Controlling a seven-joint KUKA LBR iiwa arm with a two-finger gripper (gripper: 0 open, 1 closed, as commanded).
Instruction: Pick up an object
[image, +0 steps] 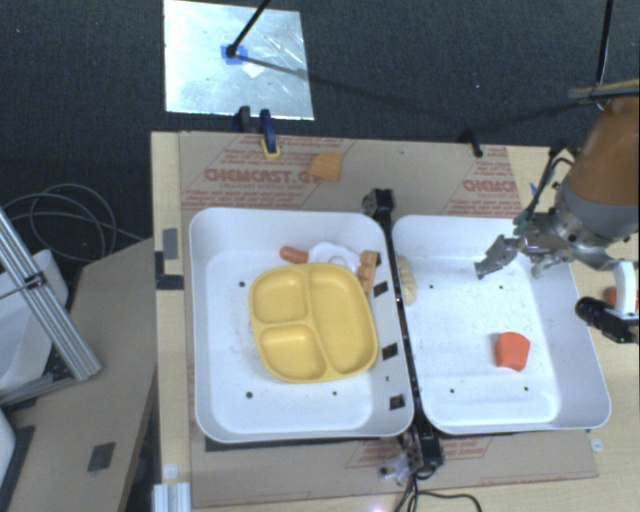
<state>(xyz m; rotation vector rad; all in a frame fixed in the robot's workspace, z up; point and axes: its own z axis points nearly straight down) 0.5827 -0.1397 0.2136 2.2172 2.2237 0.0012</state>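
Orange block (512, 350), the likeliest object to pick, lies on the floor of the right bin (450, 400), toward its near right corner, well apart from the end effector. I log the tabletop (420, 165) as brown board printed with red lettering, set over dark carpet (80, 100); a reflective square sheet (238, 58) lies on the carpet beyond it, and loose cables (70, 225) lie coiled at the left. From the right the arm (605, 165) reaches in, its end effector (497, 259) hovering over the far part of the right bin, tilted leftward. I cannot tell whether its fingers are parted, and I see nothing between them. Left bin (215, 400) holds a yellow three-compartment tray (312, 322). A small orange sausage-shaped piece (294, 255), a white piece (335, 254) and a tan piece (368, 268) sit just behind the tray.
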